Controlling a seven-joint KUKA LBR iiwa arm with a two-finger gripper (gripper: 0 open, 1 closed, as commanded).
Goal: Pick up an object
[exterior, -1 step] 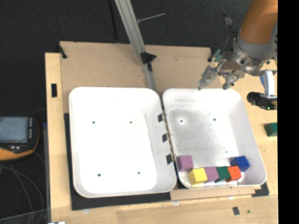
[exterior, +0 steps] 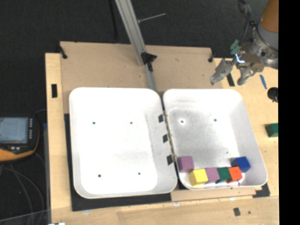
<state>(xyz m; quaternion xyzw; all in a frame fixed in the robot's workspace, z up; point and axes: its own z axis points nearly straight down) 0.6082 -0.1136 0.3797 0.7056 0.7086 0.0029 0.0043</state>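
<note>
gripper [exterior: 230, 78] — spread, bare | blocks [exterior: 213, 172] — apparently unlabelled | right bin [exterior: 206, 102]

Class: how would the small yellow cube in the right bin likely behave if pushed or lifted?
The small yellow cube has flat faces, so it would probably slide, not roll. It looks rigid and likely light. Wedged between the lilac cube and the right white bin's wall, it may resist gripping.

I'm seeing two white bins [exterior: 117, 97], the right one speckled grey, on a tan desk [exterior: 187, 55]. Blocks are showing purple [exterior: 185, 162], yellow [exterior: 198, 176], mauve [exterior: 212, 174], green [exterior: 223, 173], orange [exterior: 235, 173] and blue [exterior: 242, 163].
</note>
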